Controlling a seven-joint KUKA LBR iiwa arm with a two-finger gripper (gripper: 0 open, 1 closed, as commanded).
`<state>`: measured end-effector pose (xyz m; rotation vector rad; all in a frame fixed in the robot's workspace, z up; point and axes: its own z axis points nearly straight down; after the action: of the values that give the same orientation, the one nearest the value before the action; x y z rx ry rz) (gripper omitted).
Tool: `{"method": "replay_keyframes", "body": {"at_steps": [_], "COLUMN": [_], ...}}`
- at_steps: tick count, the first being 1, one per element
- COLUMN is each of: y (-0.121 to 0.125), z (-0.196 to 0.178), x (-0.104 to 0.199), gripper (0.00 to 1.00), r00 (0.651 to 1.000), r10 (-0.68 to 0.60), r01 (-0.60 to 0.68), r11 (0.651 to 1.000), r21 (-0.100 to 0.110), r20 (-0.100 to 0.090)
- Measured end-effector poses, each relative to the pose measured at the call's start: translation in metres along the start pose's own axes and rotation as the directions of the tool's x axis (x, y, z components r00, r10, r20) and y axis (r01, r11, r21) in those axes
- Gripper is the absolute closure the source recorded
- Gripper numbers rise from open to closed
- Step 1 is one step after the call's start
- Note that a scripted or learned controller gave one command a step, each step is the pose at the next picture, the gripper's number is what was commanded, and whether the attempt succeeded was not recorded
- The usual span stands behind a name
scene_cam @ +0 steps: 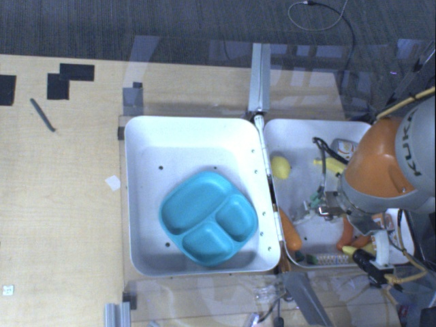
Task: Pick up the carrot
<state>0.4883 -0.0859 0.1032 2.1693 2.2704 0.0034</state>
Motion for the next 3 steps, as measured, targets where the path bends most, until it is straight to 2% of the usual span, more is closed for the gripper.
{"method": "replay_keyframes", "body": {"at_steps": [1,2,3], "y": [0.002,0.063,0.074], "z": [-0.011,-0.082,-0.204], "x": [0.0,0.033,0.028], "gripper": [1.0,1.0,1.0], "r00": [1.0,0.981,0.972], "r10": [-0.001,0.194,0.235], "r01": [0.001,-0.194,-0.235], "r11": [1.0,0.981,0.972], "r21": [-0.006,-0.001,-0.003], "r20": [0.001,0.001,0.001]}}
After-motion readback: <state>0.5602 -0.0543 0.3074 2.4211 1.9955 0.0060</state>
